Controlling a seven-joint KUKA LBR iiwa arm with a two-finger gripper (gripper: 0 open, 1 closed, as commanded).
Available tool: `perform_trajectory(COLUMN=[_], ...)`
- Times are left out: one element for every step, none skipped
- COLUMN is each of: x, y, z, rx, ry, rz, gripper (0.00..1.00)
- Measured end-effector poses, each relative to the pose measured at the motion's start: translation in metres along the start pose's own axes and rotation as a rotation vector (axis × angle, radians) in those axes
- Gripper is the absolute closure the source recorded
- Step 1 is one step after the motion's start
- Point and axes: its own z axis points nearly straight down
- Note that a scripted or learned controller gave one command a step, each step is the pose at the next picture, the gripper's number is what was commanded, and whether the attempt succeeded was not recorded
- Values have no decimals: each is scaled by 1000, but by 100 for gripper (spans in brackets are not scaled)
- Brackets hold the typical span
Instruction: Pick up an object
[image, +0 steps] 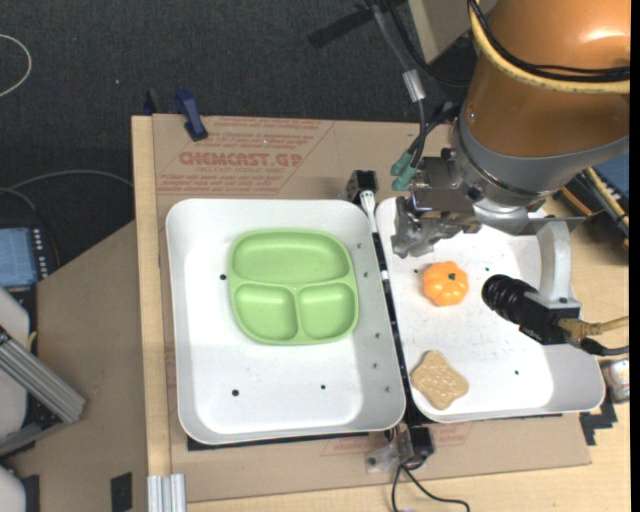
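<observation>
A small orange pumpkin-shaped toy (446, 283) lies in the middle of the right bin (575, 385). A tan waffle-like biscuit (439, 380) lies near that bin's front left corner. My gripper (412, 238) hangs over the right bin's back left part, just up and left of the orange toy and apart from it. The big grey and orange wrist above hides much of the gripper. I see nothing held in it.
The left bin (200, 350) holds a green three-compartment plate (293, 285). A black cylindrical part (515, 300) and a white bracket (555, 262) stick out over the right bin's right side. Both bins rest on a cardboard sheet (240, 150). Cables run behind the arm.
</observation>
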Motion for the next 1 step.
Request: perform_trajectory(x=[1], y=[1], z=[-10], rx=[-2], ry=[0], rz=[-1], gripper=[100])
